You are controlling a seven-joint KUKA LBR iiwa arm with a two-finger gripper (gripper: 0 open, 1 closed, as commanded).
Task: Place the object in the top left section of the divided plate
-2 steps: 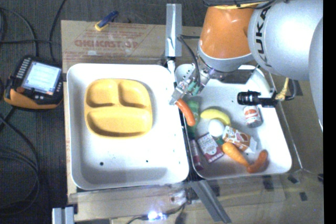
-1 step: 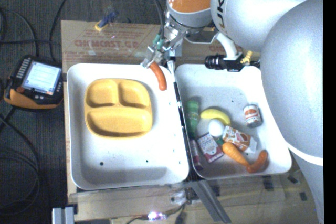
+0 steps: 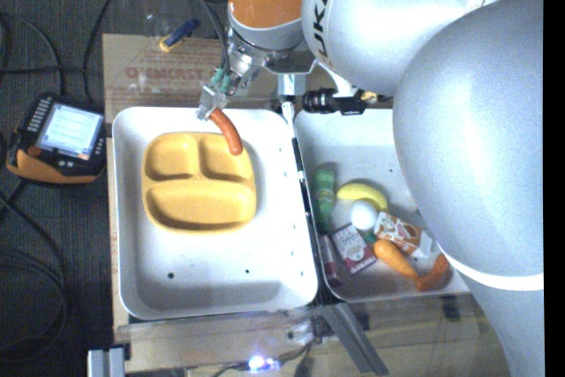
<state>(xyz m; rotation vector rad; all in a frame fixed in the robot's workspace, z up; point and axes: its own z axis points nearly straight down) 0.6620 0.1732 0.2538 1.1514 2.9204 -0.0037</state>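
Jaws closing around one end of an orange sausage [image 3: 226,131] — the gripper [image 3: 208,108] is hanging it over the top edge of the yellow divided plate [image 3: 199,206], lying in the left white bin [image 3: 132,278].

Grey arm [image 3: 441,57], orange band, black cables

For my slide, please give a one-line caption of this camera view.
Gripper holds a sausage over the yellow divided plate in the left bin.
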